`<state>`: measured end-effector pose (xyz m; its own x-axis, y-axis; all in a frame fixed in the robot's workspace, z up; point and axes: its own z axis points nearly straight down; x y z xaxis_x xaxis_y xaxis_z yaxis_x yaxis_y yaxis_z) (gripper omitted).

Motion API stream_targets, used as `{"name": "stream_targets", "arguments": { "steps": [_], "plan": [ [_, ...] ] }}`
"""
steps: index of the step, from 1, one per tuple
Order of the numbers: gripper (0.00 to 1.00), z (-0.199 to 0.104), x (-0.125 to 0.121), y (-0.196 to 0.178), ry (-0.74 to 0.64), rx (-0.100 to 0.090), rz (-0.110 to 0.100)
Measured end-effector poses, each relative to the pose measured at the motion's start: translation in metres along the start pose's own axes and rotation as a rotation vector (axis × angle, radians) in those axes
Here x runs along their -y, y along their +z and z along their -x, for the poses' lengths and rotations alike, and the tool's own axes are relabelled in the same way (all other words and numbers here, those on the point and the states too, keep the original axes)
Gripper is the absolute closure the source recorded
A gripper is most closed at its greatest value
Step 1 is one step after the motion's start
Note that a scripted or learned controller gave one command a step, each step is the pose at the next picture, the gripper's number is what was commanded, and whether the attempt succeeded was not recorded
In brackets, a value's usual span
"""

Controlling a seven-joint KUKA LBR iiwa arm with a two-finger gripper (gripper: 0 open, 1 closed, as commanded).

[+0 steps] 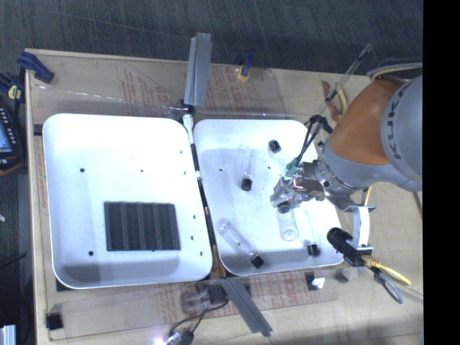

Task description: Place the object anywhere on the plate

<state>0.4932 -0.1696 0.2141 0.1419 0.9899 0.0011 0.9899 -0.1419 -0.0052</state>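
Tubes [289, 226] lie in the right bin [215, 192]; the pincer [286, 197] state cannot be told; the dark plate [141, 226] is targeted.

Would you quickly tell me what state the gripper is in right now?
Gripper: low over the right bin, just above a clear vial; whether it is open or shut cannot be told.

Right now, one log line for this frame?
arm: over right bin | gripper: low, near clear vial | grasp: unconfirmed | dark ribbed plate: left bin, bare | other vials: lying in right bin
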Motion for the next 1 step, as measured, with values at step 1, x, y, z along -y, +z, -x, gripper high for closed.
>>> {"name": "stream_targets", "arguments": {
  "steps": [1],
  "plan": [
    [1.00, -0.0755, -0.0453, -0.0107, 0.309, 0.000, 0.000]
  ]
}}
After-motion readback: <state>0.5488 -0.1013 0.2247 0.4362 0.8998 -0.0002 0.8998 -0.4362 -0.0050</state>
